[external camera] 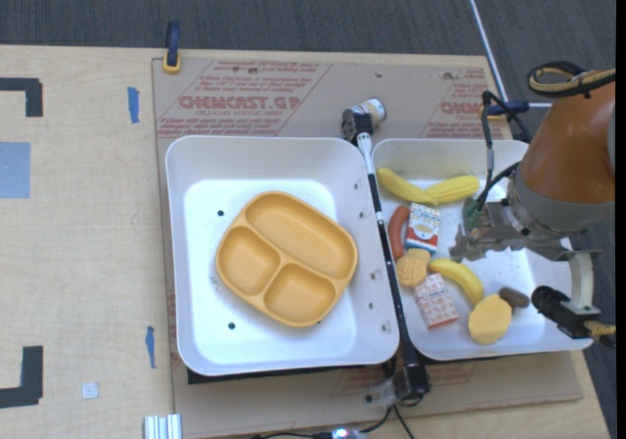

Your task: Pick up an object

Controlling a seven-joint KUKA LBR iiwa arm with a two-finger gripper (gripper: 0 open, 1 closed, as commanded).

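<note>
The gripper is seen low over the right bin, hung from the grey arm with its orange band. Whether it is apart or together cannot be told, as the parts are small and dark against the bin. Nothing is seen clamped in it. Just below it a banana is laid, and to its left a small white and orange carton. Above these, a second banana and a corn cob are found. A sausage, a waffle piece, a red-patterned packet and a lemon are also held in this bin. In the left bin a yellow three-part tray is set.
</note>
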